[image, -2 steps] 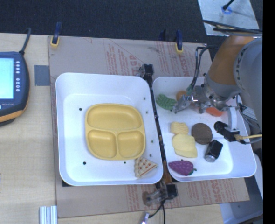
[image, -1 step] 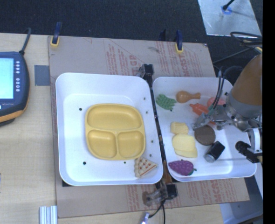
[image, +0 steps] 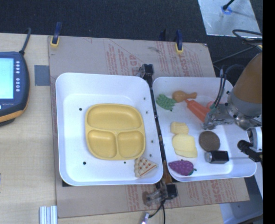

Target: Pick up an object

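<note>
The right bin (image: 240,171) holds several toy foods: a green broccoli piece (image: 165,101), a tan drumstick (image: 183,95), an orange carrot (image: 196,108), two yellow cheese pieces (image: 183,145), a brown round patty (image: 209,140), purple grapes (image: 181,166) and a small dark block (image: 218,157). My gripper (image: 212,120) hangs low over the bin's right half, at the carrot's right end and just above the patty. The arm's body hides the bin's far right part.
The left bin (image: 70,167) carries a yellow divided plate (image: 115,130) and a toy pizza slice (image: 144,166) at its front right corner. A handheld control pendant (image: 4,85) lies on the bench at far left. Clamps and cables sit between the bins.
</note>
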Tool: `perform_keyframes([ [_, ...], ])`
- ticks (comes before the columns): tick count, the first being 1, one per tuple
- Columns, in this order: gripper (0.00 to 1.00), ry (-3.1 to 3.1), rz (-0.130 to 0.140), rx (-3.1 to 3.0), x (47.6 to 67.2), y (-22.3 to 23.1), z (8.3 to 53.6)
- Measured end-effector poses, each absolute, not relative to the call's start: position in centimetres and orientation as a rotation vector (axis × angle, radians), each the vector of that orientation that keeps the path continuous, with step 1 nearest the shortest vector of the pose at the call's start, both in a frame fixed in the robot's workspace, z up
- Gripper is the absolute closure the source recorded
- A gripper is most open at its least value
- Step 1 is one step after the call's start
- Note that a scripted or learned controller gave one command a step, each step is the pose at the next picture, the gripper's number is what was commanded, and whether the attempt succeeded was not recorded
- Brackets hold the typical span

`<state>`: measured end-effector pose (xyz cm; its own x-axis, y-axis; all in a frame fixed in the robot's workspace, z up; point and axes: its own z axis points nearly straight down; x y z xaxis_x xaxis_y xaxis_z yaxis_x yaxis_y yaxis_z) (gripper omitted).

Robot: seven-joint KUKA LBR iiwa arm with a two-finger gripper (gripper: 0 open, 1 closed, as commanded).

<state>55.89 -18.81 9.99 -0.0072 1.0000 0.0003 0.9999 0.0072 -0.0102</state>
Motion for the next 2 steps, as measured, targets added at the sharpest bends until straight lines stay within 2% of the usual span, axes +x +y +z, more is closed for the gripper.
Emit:
perform_keyframes([
  [1, 0.0, -2.225, 0.012, -2.207, 55.9, -18.8, 10.0],
  [2, 0.0, -2.224, 0.004, -2.214, 62.8, -15.7, 9.1],
])
